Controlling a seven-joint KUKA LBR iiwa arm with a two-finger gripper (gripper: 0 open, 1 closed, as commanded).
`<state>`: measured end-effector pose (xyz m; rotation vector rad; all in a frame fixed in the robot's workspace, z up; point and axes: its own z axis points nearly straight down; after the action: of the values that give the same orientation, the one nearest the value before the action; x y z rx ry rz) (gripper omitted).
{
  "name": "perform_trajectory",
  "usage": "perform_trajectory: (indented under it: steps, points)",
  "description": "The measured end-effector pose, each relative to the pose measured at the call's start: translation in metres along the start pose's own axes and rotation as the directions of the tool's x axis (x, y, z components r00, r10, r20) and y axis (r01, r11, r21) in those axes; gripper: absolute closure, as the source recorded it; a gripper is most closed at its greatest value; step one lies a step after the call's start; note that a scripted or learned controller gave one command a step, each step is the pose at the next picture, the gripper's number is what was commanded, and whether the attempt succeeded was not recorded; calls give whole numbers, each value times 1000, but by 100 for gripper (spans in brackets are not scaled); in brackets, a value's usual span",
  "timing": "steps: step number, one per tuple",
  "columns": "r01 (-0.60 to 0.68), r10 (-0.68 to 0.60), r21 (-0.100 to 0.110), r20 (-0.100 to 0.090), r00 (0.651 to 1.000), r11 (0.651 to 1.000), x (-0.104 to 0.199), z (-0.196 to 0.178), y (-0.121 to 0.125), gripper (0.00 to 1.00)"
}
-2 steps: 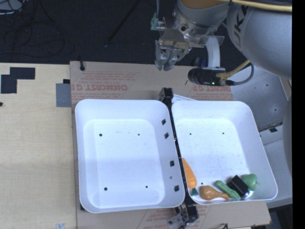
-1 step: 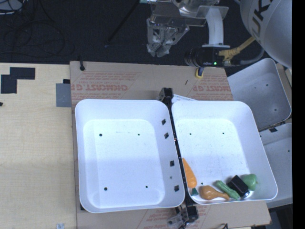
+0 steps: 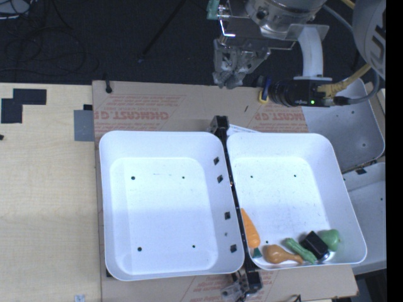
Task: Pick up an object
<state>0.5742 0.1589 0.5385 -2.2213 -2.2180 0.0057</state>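
Along the near edge of the right bin (image 3: 327, 150) lie several small objects. An orange carrot-shaped piece (image 3: 250, 229) rests against the bin's left wall. Beside it sits a tan pear-like piece (image 3: 281, 254), then a green piece (image 3: 300, 249), a black block (image 3: 314, 245) and a round green object (image 3: 330, 238). My gripper (image 3: 230, 75) hangs high above the far edge of the bench, over the gap between the two bins, well away from all the objects. Nothing shows between its fingers.
The left bin (image 3: 107, 168) stands beside the right one, joined by a black divider with clips (image 3: 223, 168). Cardboard (image 3: 151, 109) lies under both bins. Cables and a black cylinder (image 3: 296, 94) hang behind the right bin.
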Motion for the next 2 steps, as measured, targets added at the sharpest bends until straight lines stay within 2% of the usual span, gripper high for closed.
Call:
perform_trajectory:
  steps: [1,2]
  points:
    - [0,0,1,1,1000,1000,-33,1,-28,100]
    - [-1,1,1,0,1000,1000,-79,1,-56,100]
